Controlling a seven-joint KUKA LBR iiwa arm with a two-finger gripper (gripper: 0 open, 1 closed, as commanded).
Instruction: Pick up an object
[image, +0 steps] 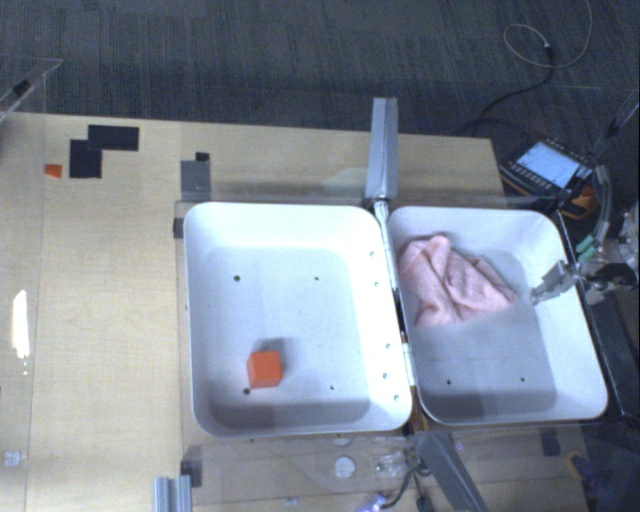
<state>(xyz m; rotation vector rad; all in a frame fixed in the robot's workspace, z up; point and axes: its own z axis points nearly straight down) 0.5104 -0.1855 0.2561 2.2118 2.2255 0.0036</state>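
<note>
A small orange block (265, 369) lies in the left bin (210, 300), near its front-left part. A crumpled pink cloth (452, 280) sits in the right bin (500, 395), against its back-left side. My gripper (553, 284) reaches in over the right rim of the right bin, well to the right of the cloth and apart from it. Nothing shows in its grasp. Most of the arm is cut off by the view's right side.
A grey metal divider post (381, 150) stands behind the seam between the bins. A device with a lit screen (545, 165) and cables lie behind the right bin. Black and orange markers (95, 150) are on the wooden bench at far left.
</note>
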